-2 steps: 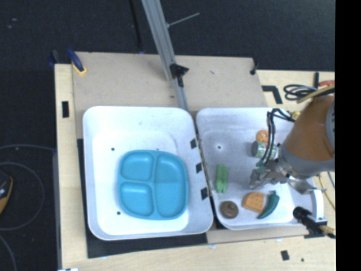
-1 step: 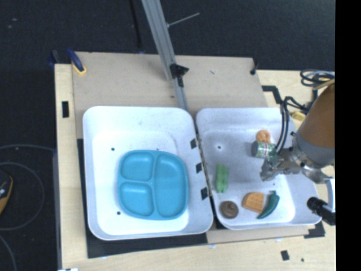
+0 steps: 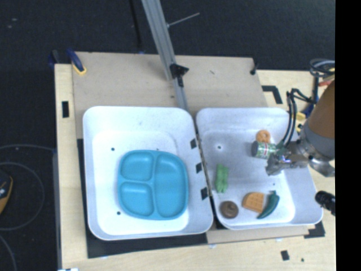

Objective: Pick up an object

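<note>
The right bin holds several small objects. A small green and silver can lies on its side near the bin's middle right, with an orange ball just behind it. My gripper hangs low over the bin's right side, right beside the can's right end; whether it touches the can is unclear. A light green block lies near the left wall. Along the front sit a brown round piece, an orange wedge and a dark green pepper.
The left bin holds a blue divided plate. A grey pole slants up from the back between the bins. The arm's wrist with black cables stands over the right bin's right edge.
</note>
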Controlling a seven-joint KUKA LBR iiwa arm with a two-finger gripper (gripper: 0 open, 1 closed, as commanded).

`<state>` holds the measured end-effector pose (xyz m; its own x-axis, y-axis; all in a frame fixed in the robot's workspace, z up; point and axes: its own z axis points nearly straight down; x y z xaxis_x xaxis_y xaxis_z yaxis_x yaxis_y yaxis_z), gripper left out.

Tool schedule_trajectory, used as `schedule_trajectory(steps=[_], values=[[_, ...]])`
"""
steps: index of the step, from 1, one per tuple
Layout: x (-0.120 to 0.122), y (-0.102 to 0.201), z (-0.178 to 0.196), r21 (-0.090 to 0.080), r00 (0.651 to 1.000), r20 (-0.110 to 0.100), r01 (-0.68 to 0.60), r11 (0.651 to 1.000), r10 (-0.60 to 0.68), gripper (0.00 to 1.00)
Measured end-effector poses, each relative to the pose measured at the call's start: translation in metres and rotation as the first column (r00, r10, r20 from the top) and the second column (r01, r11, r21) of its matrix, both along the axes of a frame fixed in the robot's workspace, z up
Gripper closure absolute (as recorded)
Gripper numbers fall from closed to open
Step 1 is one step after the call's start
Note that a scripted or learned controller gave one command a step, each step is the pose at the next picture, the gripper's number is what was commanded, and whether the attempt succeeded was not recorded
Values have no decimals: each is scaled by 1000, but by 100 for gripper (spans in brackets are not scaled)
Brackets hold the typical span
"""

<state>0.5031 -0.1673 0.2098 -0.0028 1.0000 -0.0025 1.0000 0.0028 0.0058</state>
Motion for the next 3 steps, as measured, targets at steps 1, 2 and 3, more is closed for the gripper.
schedule_trajectory(steps=[1, 2, 3], values=[[22, 47, -2, 3, 1000, -3, -5, 1000, 5, 100], [33, 92, 11, 3, 1000, -4, -5, 1000, 5, 100], [49, 140, 6, 3, 1000, -4, -5, 1000, 5, 100]])
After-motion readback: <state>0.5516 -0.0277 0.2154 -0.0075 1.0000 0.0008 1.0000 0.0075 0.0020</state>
